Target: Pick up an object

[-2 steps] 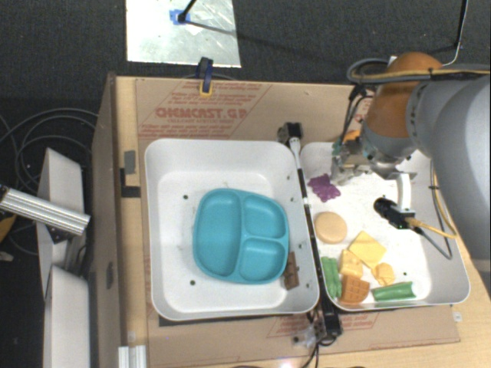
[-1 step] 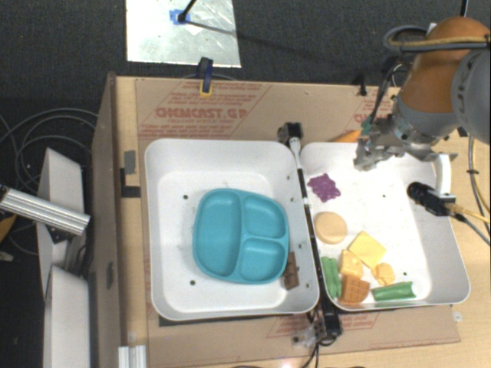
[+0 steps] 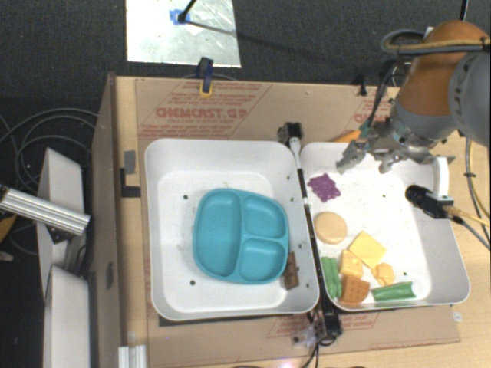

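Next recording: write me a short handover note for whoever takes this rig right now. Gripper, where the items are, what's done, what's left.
Gripper: hovering over the back edge of the right bin, nothing visibly held; whether it is open or shut is unclear.
Items: all in the right bin: purple piece nearest the gripper, round tan piece, yellow block, waffle-like piece and green piece at the front.
Left bin: blue divided plate, with a brown piece beside it.
Done: no pick yet.
Left: descend, grasp one item, lift.
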`<control>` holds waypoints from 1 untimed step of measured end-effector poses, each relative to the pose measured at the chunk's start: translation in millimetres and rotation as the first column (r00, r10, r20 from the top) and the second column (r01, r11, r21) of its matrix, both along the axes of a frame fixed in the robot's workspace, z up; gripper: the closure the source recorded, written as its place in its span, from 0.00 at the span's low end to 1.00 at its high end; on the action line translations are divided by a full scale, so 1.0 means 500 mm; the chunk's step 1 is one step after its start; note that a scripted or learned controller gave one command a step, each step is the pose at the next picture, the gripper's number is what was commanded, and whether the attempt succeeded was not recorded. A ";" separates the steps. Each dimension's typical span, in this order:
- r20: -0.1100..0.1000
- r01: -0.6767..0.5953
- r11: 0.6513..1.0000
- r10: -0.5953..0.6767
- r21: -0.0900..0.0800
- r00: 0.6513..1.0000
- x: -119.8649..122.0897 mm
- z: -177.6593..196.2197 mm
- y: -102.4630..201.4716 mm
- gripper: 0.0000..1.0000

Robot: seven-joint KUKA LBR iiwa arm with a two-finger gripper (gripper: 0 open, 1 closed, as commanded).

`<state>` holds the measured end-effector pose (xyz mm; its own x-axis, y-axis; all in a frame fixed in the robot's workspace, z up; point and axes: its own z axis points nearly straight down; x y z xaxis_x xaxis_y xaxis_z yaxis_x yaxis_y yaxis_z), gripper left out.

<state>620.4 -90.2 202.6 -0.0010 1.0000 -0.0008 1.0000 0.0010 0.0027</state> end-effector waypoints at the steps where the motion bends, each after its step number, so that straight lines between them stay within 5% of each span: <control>1: 0.005 -0.005 1.000 0.005 -0.001 1.000 0.088 -0.193 0.012 0.00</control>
<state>664.4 -84.2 105.9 -0.0061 1.0000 -0.0016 0.9999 0.0061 0.0081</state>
